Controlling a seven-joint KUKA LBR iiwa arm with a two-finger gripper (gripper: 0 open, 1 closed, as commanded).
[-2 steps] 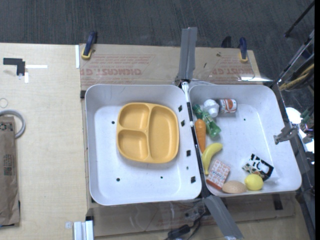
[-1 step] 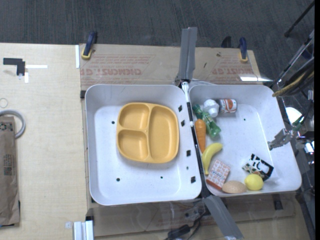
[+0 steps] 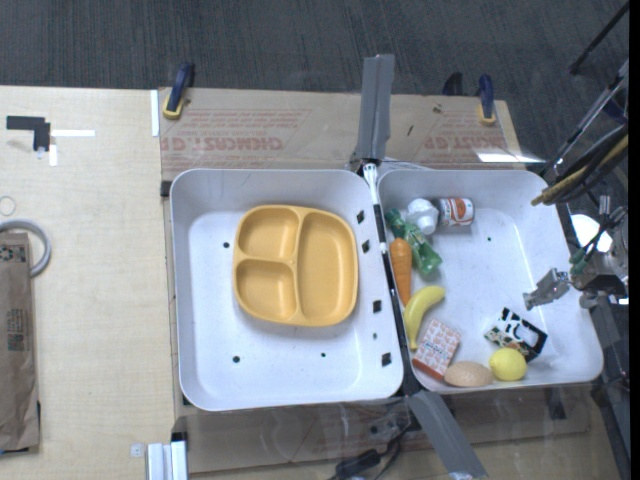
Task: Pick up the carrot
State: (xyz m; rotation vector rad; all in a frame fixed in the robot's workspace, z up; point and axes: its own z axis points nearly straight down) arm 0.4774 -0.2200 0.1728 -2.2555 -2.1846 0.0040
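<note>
1. Carrot [image 3: 401, 268] lies in the right bin [image 3: 540, 366], hard against the bin's left wall beside the divider between the two bins, leafy green end pointing away from the camera.
2. Relative to the carrot: a banana [image 3: 421, 310] sits just beside its tip on the near side; a small can [image 3: 456, 211] and a pale rounded item [image 3: 421, 214] sit beyond its green top; a printed box [image 3: 436, 345] lies further toward the near edge.
3. Gripper [image 3: 549, 289] is on the far side of the bin from the carrot, near the right wall, well apart from it. It holds nothing; how far it is open cannot be told from the view.
4. Risk: the wall beside the carrot leaves little room for a finger on that side; a descent may strike the rim or the divider.
5. Risk: the banana close to the tip could be nudged or caught along with the carrot, and a grasp on the leafy end would likely slip.
6. Open room: the bin floor between the carrot and the gripper is bare, giving a free crossing; the carrot's right flank is the open side.
7. Yellow tray [image 3: 297, 265] in the left bin [image 3: 200, 298] lies beyond the wall from the carrot and plays no part.
</note>
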